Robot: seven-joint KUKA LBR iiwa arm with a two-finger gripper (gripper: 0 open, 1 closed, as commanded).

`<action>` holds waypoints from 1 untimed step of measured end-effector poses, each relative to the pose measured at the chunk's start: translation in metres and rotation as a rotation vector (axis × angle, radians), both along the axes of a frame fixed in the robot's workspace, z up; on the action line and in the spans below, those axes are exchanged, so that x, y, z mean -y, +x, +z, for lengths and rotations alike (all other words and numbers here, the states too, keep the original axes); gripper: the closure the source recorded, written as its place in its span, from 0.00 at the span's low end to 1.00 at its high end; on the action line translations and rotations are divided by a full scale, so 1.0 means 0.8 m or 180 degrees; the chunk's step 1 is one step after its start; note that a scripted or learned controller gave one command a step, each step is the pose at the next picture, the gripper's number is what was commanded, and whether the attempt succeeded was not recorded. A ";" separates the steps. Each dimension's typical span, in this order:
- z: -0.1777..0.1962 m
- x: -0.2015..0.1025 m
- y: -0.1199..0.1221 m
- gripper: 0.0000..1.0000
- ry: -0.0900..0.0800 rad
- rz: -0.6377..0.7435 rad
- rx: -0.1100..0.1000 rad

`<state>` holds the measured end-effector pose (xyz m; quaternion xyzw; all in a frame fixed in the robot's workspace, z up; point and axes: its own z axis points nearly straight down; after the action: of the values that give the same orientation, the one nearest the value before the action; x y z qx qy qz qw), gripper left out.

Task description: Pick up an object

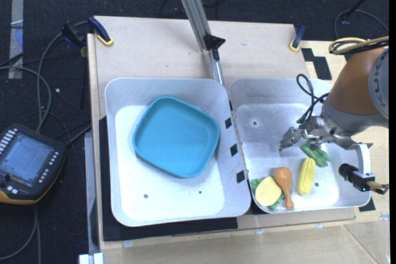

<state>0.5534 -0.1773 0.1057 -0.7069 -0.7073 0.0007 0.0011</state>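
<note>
Toy food lay in the right bin (260, 96): a corn cob (306, 175), a drumstick (284, 182) and a yellow slice (268, 191) near its front edge; the gripper (296, 136) hovered beside a green piece (317, 154), fingers spread, holding nothing; a blue plate (176, 136) sat in the left bin (124, 195).

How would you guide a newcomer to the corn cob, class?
Start at the right white bin. Along its near edge lie several toy foods. The corn cob is the ridged yellow stick standing on end, right of the orange drumstick and below the green vegetable.
</note>
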 end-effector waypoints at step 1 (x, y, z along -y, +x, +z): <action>-0.009 0.001 0.002 0.00 -0.0011 -0.0002 0.0025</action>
<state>0.5550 -0.1785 0.0981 -0.7072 -0.7070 -0.0009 -0.0029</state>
